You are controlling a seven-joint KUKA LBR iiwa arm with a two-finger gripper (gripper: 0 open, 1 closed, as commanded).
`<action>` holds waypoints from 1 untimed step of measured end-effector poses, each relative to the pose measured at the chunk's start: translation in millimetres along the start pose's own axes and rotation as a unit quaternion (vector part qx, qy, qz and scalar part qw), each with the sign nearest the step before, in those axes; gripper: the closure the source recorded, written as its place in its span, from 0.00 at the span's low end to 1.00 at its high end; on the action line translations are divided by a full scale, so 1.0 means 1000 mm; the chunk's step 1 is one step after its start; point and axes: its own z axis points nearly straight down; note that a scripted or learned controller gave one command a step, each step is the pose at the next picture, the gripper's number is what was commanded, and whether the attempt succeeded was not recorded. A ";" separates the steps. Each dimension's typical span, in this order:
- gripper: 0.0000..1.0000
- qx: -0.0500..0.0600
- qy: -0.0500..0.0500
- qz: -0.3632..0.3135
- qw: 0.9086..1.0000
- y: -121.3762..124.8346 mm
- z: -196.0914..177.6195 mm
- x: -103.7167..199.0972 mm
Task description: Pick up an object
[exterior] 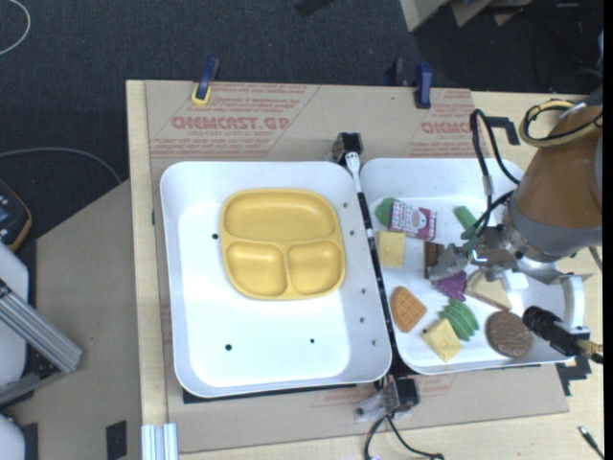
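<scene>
The arm (560, 195) reached low into the right bin (436, 171), gripper (458, 266) over a purple toy (452, 284); whether it was gripping, I cannot tell. A waffle (408, 308) and cheese wedge (392, 248) lay near.

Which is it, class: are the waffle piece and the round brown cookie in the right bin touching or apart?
Apart. The camera view shows the waffle piece and the round brown cookie separated by bare bin floor and green toy food.
</scene>
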 end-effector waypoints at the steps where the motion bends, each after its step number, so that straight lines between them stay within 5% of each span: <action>1: 0.00 -0.004 -0.001 0.000 1.000 -0.001 0.052 -0.010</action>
